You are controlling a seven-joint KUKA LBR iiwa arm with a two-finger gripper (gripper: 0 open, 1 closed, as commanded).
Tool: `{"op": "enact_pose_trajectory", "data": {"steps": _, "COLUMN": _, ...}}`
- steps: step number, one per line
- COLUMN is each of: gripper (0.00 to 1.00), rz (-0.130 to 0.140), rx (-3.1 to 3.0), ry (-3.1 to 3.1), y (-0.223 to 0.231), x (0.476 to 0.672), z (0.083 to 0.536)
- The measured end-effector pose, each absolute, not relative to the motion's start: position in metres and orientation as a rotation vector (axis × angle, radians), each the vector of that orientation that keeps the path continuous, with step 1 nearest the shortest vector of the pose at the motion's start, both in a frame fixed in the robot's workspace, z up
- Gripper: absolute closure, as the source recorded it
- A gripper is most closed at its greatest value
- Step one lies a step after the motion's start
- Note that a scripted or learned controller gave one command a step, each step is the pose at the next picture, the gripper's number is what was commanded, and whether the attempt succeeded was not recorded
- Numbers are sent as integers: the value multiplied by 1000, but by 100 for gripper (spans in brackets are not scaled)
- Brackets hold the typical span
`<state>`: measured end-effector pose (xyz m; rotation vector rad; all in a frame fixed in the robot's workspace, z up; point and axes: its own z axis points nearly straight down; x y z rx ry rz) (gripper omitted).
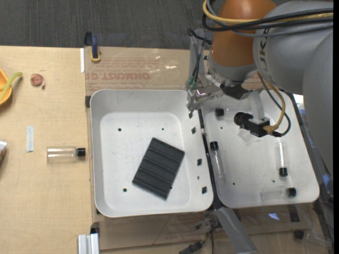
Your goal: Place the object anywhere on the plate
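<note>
A dark ridged rectangular plate (pixel 159 168) lies flat and askew in the left white bin (pixel 106 120). Clear vials with black caps lie in the right bin (pixel 307 181): one (pixel 215 156) close to the left wall, one (pixel 282 160) at the right, and one (pixel 278 193) near the front rim. My gripper (pixel 196 98) hangs over the back end of the divide between the two bins, well behind the plate and apart from every vial. Nothing shows in its grasp.
On the bench left of the bins lie another clear vial (pixel 64 152), a small white strip (pixel 29 139), a pink disc (pixel 36 80) and a yellow object (pixel 4 86). The arm's orange band (pixel 241 20) and looping cable (pixel 267 126) overhang the right bin's back.
</note>
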<state>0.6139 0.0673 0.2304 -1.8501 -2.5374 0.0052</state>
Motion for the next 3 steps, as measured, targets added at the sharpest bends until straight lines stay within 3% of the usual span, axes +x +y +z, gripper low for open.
{"op": "enact_pose_trajectory", "data": {"steps": 1, "gripper": 100, "rz": 3, "rx": -1801, "ry": -2574, "y": 189, "x": 582, "z": 243}}
{"op": "enact_pose_trajectory", "data": {"steps": 2, "gripper": 100, "rz": 8, "rx": -1868, "ry": -2523, "y": 215, "x": 509, "z": 146}}
{"op": "enact_pose_trajectory", "data": {"steps": 3, "gripper": 100, "rz": 4, "rx": -1581, "ry": -2716, "y": 218, "x": 580, "z": 239}}
